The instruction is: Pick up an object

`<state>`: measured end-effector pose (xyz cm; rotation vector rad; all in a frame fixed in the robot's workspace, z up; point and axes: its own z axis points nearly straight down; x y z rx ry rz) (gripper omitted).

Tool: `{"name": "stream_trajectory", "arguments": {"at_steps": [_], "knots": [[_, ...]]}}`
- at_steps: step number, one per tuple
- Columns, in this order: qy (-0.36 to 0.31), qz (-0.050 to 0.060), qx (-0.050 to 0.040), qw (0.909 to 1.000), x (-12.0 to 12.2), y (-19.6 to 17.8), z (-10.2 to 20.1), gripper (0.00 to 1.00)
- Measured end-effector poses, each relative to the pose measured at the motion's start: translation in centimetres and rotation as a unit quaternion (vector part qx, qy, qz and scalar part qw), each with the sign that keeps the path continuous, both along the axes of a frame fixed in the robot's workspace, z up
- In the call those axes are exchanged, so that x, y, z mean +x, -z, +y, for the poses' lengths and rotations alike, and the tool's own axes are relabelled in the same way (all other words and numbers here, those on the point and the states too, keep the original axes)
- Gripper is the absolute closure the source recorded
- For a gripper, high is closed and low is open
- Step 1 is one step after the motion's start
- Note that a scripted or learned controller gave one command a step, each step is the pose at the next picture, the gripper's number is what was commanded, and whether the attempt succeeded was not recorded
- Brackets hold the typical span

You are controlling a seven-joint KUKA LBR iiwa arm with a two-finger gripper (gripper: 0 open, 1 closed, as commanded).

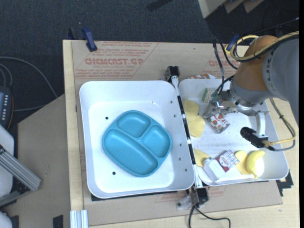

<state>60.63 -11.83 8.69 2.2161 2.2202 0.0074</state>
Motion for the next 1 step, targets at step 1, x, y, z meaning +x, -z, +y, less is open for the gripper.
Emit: {"name": "stream_trajectory", "arguments": {"at_steps": [1], "knots": [[0.000,0.003,0.0003,1.0000,-1.27,-9.84,7.16,1.00]]}}
